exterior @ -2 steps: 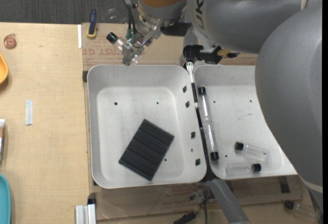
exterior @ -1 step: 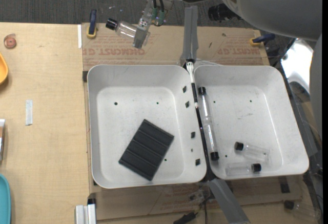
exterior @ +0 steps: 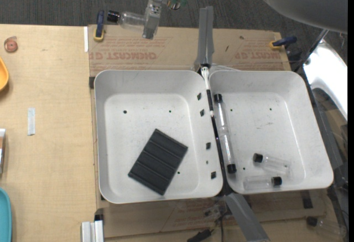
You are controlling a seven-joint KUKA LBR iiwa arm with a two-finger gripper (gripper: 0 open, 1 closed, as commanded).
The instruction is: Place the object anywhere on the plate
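Gripping a clear plastic tube with a black cap [exterior: 123,17], the two-finger gripper [exterior: 149,18] hangs above the cardboard backing [exterior: 166,50], beyond the far rim of the left white bin [exterior: 102,124].

The long pale fingers [exterior: 152,11] are pinched on the tube's uncapped end; the tube lies roughly level, its long axis running across the view, black cap pointing away from the bin divider. Inside the left white bin, a flat dark ribbed rectangular plate [exterior: 159,160] rests tilted on the floor near the front rim, well apart from the tube. Across the divider, the right white bin [exterior: 310,124] holds a long clear tube [exterior: 223,133] along its near wall and two short capped vials [exterior: 268,162] toward the front.
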